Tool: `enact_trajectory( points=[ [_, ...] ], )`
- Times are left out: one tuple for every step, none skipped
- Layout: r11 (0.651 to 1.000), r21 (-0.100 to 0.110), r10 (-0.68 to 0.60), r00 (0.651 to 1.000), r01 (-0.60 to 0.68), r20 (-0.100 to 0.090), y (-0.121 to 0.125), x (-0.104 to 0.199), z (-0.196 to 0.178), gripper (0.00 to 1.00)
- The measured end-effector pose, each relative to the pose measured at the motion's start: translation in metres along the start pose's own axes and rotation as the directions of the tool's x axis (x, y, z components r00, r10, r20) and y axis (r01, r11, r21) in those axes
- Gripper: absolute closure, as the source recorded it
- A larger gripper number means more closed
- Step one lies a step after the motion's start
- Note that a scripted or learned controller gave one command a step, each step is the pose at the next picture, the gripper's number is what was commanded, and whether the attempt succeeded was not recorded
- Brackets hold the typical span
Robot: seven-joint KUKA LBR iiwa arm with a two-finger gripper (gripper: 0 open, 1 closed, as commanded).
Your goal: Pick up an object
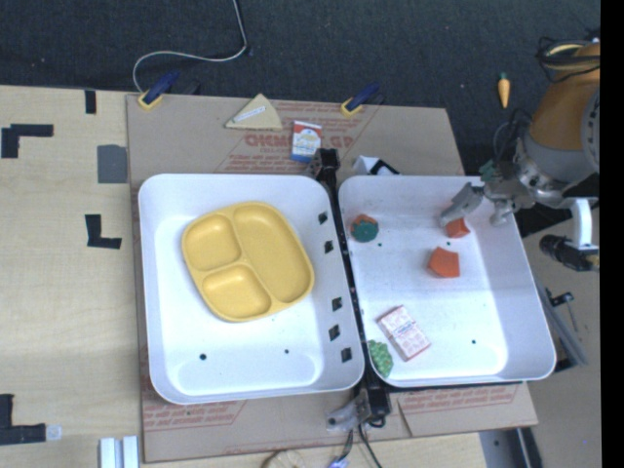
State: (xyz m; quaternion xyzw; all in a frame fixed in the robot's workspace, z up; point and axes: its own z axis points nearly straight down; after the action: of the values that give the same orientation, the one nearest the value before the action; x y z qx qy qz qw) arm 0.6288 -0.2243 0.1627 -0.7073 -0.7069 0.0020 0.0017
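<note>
Orange block [456, 228] perhaps partly behind claw [478, 206]

I see the gripper [475, 206] at upper right over the right bin [507, 291], a small orange piece [455, 228] just below it.

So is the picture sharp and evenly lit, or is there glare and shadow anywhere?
Camera view: lighting is soft and even; the white bins look bright but keep their detail; shadows are faint, as under the yellow tray; small things like the orange block are slightly soft; the gripper looks a bit blurred.
</note>
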Motion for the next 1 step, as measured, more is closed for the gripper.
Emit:
enact_trajectory(
  points=[
    [1.0, -0.007, -0.003, 1.0, 0.003, 0.001, 0.0411, 0.0048, 0.0757, 0.0]
  ],
)
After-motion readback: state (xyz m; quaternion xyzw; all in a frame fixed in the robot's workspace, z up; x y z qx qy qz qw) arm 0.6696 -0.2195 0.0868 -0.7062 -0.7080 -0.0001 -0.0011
